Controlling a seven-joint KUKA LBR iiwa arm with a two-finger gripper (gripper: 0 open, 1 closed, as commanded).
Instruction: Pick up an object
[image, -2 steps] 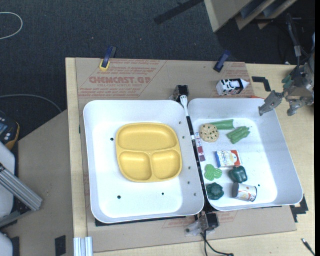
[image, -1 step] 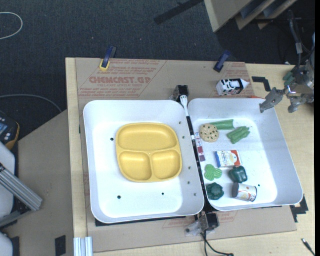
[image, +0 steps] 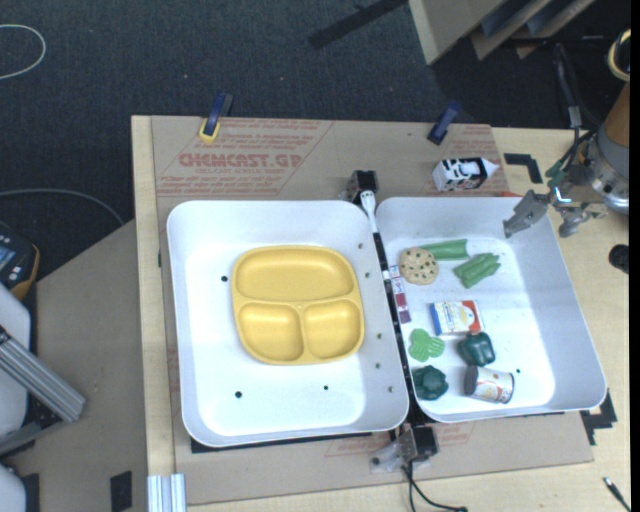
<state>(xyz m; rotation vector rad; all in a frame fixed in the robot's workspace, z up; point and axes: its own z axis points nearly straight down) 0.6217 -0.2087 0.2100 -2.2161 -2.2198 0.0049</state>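
**Overhead: end effector at the right bin's far corner**

Up at the far right corner of the right bin, end effector hovering over the rim, fingers spread apart, nothing between them. Broad bare white floor along the bin's right side and far edge, open for moving. Clustered in the bin's left half, well apart from the end effector: cookie, two green vegetable pieces, small blue-and-white carton, green leafy toy, two dark green lumps, small can lying on its side near the front rim. Packed close, some nearly touching. Left bin holding a yellow divided plate. Black-and-white toy on the tabletop beyond the right bin.
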